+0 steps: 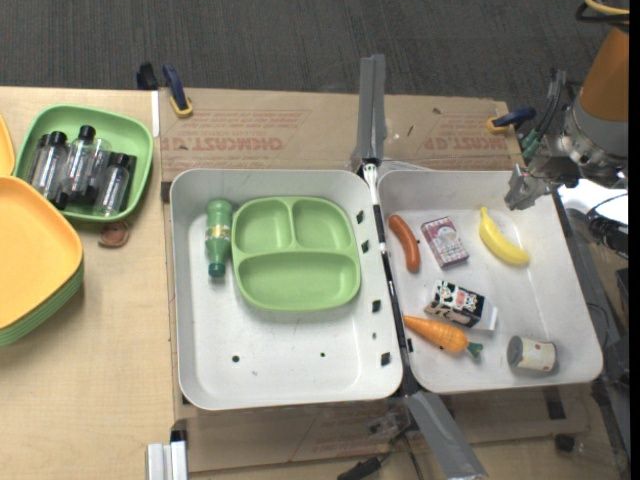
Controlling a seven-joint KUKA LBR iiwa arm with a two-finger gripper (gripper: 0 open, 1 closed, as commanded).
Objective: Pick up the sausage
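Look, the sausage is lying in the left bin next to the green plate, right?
Not quite. The sausage lies in the right bin, near its left wall, beside the pink box. The green plate sits in the left bin. The camera view shows this.

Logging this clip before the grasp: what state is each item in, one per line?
sausage: lying flat in right bin, untouched
gripper: above right bin's far edge, holding nothing
banana: lying flat
carrot: lying flat
green bottle: on its side, left bin
green plate: upright, compartments bare
small cup: tipped on its side
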